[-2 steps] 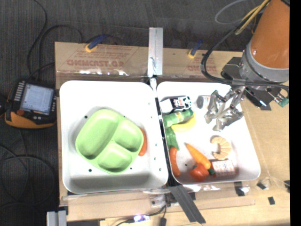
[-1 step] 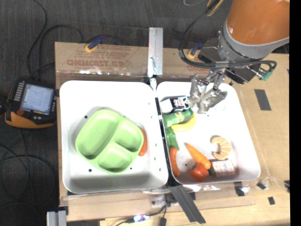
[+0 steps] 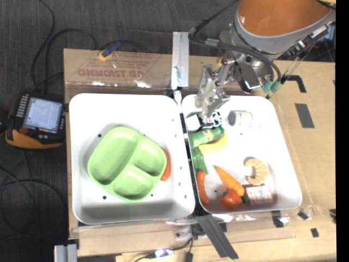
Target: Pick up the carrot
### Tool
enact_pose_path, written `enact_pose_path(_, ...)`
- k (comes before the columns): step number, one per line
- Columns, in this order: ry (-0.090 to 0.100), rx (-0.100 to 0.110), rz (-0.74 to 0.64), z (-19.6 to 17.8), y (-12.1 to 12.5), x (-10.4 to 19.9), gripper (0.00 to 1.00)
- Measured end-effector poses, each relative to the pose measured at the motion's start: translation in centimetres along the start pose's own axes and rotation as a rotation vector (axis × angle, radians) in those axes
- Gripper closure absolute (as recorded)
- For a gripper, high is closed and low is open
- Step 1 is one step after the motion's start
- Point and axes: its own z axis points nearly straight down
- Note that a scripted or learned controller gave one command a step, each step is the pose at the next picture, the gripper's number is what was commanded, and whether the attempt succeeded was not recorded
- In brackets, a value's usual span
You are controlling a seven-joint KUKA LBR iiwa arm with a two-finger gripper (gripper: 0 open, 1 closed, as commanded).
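we can't tell the gripper (image 3: pixel 210 111) jaw state, and the carrot (image 3: pixel 229 180) sits packed against a pepper (image 3: pixel 230 200), so we risk snagging both.

bench (image 3: pixel 316 146): brown board top; two white bins side by side: left bin (image 3: pixel 82 201); right bin (image 3: pixel 283 146)

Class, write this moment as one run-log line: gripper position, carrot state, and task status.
gripper: above right bin's upper left | carrot: lying in right bin, untouched | status: not picked
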Motion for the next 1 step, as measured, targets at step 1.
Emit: enact_pose_path(1,0.003,-0.001,-0.202,11.18,4.4,2.75,1.0)
